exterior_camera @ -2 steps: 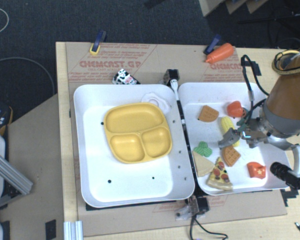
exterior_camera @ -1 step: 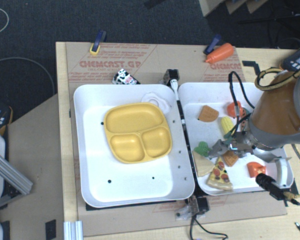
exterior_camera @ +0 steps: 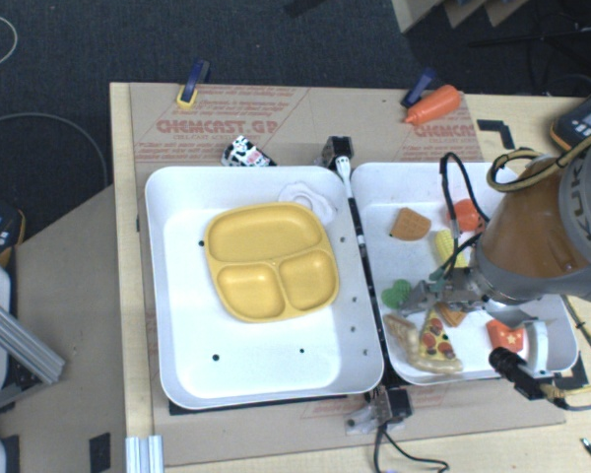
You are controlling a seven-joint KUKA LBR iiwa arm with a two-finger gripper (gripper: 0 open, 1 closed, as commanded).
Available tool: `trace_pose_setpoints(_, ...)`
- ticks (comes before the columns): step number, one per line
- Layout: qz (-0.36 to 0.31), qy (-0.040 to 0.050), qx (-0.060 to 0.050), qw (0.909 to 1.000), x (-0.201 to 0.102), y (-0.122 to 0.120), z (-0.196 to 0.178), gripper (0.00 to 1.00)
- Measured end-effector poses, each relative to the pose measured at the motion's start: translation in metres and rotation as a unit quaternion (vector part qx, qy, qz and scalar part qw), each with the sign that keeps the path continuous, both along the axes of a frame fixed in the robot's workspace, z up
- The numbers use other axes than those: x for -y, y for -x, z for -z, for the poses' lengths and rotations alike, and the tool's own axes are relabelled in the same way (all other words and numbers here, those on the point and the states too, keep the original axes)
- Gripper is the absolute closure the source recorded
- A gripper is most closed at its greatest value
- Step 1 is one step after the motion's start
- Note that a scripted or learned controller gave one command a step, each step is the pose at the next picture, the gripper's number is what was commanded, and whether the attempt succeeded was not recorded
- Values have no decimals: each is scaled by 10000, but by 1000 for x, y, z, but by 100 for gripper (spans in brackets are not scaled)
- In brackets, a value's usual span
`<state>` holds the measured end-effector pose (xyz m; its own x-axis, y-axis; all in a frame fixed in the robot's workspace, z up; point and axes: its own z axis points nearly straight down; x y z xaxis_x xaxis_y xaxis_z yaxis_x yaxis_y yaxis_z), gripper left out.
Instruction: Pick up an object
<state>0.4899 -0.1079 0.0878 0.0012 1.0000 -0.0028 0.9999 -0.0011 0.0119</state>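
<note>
While its grip cannot be told, the hand hangs over the pizza slice in the right bin.

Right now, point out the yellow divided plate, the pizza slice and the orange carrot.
yellow divided plate (exterior_camera: pixel 266 233), camera view, top compartment floor.
pizza slice (exterior_camera: pixel 435 343), camera view, topping area.
orange carrot (exterior_camera: pixel 435 104), camera view, mid body.

bulky arm with a wide glossy orange band, grey rounded casing above and below it, black cable looping off the upper side, dark metal gripper hardware at the wrist end
</note>
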Motion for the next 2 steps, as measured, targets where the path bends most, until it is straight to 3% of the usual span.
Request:
trace_pose_setpoints(1,15,44,41,10000,4,-1,-13,100)
trace_pose_setpoints(2,-1,0,-30,10000,13,1,-62,100)
